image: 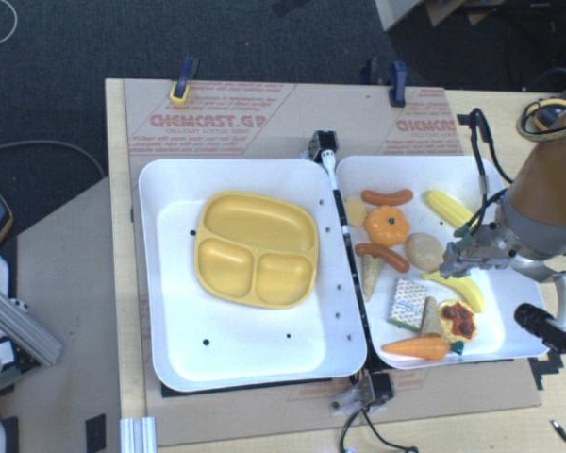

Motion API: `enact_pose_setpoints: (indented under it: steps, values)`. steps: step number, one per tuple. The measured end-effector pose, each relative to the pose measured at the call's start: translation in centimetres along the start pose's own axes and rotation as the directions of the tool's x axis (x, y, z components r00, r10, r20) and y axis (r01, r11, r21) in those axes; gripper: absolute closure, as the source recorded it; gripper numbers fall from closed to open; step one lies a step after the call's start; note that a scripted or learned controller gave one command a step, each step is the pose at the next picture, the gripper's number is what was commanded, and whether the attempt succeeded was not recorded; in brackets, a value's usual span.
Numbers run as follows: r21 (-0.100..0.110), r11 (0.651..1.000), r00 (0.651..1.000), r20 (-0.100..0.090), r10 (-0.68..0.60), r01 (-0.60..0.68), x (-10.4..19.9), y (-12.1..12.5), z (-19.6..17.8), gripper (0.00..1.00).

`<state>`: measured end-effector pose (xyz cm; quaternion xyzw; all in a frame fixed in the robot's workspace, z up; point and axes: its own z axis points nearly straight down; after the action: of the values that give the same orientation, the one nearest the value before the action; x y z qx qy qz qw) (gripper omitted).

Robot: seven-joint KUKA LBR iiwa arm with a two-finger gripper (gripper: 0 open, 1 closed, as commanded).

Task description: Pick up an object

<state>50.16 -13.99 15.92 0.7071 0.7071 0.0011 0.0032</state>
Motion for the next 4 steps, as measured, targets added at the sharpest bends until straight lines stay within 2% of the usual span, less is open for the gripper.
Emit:
enact_pose_setpoints:
  steps: [1, 2, 3, 4]
  values:
    - [0.0, 1.0, 1.0, 0.0, -0.001, 0.001, -0.8, 0.4, -5.9, 1.0]
    - [0.003, 1.0, 1.0, -0.002, -0.001, 0.001, -0.8, 0.5, -6.6, 1.0]
    - [0.003, 1.0, 1.0, -0.003, -0.006, 0.006, 3.5, 2.6, -5.9, 1.0]
    - [0.001, 1.0, 1.0, -0.003, -0.005, 0.005, 7.1, 6.0, -6.3, 1.0]
